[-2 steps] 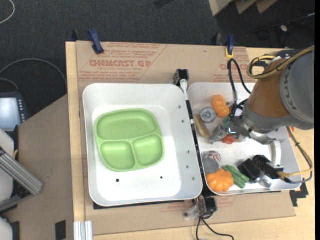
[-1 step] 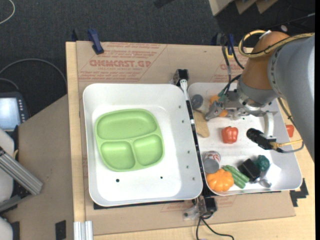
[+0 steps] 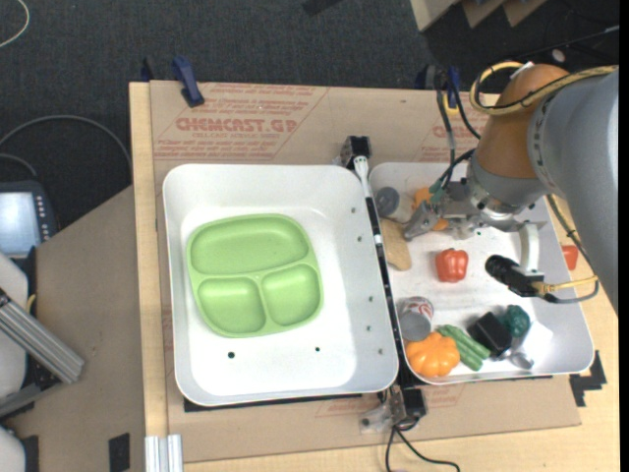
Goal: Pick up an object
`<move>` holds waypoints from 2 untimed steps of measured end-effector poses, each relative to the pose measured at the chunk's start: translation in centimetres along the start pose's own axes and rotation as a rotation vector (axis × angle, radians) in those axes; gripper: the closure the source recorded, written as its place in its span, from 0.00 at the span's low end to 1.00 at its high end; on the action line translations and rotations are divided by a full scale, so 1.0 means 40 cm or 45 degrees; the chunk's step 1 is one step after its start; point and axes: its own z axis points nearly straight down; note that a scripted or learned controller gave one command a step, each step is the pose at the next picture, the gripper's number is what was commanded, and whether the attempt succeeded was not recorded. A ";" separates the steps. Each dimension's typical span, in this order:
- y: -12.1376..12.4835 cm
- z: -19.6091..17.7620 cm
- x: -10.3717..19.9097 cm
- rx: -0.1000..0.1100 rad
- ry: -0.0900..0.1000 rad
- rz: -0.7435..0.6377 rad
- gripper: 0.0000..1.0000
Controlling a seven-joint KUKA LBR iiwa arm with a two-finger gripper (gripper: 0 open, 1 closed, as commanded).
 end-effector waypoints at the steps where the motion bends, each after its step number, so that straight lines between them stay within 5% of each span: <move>1: 0.000 0.000 0.000 0.000 0.000 0.000 0.00; 2: 0.000 0.000 0.000 0.000 0.000 0.000 0.00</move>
